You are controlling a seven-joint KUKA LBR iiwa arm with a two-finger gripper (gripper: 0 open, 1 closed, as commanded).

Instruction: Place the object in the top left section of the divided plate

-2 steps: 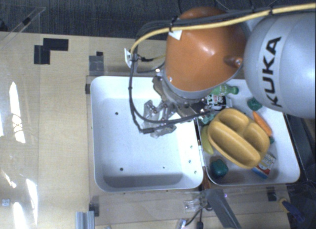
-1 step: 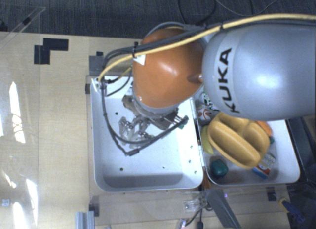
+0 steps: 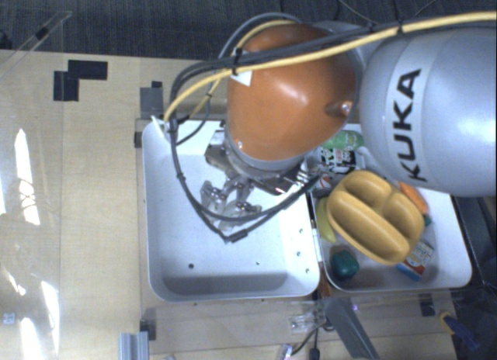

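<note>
nearest the camera, along the front wall of the right bin (image 3: 460, 275), lie a small dark green ball (image 3: 344, 264) and a printed carton (image 3: 420, 258). just behind them is a yellow lobed piece (image 3: 377, 215), which is probably the divided plate, though its sections cannot be made out from here. an orange item (image 3: 416, 196) peeks out just beside its far edge.

the task does not say which object is to be moved, and nothing can be seen in the gripper, so it is judged to be one of these loose pieces in the right bin. the green ball looks light, hard and smooth. it is likely to roll or squirt out, so it would be best pinched across its middle from straight above. the carton looks light and crushable, so it would be better taken across its narrow sides with a gentle squeeze.

further back, the gripper (image 3: 227, 198) hangs low over the floor of the left bin (image 3: 233, 292), with black cables (image 3: 186, 184) looping around it. it cannot be told whether it is released or clenched, as the metal parts blur together.

beyond it the orange band (image 3: 287, 95) and the grey arm (image 3: 443, 110) cover the far end of both bins. a green and white packet (image 3: 342, 151) shows between them.
</note>
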